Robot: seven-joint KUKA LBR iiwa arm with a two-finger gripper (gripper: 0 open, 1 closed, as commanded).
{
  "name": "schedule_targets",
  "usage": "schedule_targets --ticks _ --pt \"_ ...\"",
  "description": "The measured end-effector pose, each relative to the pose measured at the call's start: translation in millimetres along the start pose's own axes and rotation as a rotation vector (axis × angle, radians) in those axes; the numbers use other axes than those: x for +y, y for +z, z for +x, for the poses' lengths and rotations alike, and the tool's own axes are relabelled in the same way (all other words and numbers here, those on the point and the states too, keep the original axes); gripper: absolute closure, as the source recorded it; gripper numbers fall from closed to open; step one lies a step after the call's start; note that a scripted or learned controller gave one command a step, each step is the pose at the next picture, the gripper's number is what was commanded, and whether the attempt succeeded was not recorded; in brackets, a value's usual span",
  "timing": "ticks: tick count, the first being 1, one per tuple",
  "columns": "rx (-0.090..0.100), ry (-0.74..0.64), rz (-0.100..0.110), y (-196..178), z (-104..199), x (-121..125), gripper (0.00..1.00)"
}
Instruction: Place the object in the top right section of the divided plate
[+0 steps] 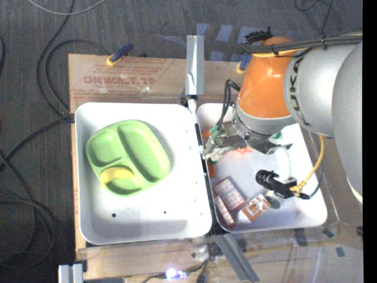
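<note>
Green divided plate (129, 155) (yellow piece (116, 173) in one section)

Grey arm (330, 93) bent down from the right, end effector (215, 149) low, leftward.

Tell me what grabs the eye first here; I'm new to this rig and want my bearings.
The big grey arm with its orange band dominates the upper right, hanging over the right bin. Next is the bright green divided plate in the left bin, with something yellow in its lower left section. Small reddish packets lie near the right bin's bottom.
</note>
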State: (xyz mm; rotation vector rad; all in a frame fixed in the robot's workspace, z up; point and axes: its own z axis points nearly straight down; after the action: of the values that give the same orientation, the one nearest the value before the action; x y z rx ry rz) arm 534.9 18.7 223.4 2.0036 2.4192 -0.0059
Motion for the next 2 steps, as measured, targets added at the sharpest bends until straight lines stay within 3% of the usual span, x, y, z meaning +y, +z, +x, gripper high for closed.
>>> schedule_targets --ticks 1,2 --pt "-0.001 0.069 -0.001 -154.1 -68.5 8.3 1.0" --pt "0.0 0.095 0.001 -66.7 -86.3 10.6 1.0"
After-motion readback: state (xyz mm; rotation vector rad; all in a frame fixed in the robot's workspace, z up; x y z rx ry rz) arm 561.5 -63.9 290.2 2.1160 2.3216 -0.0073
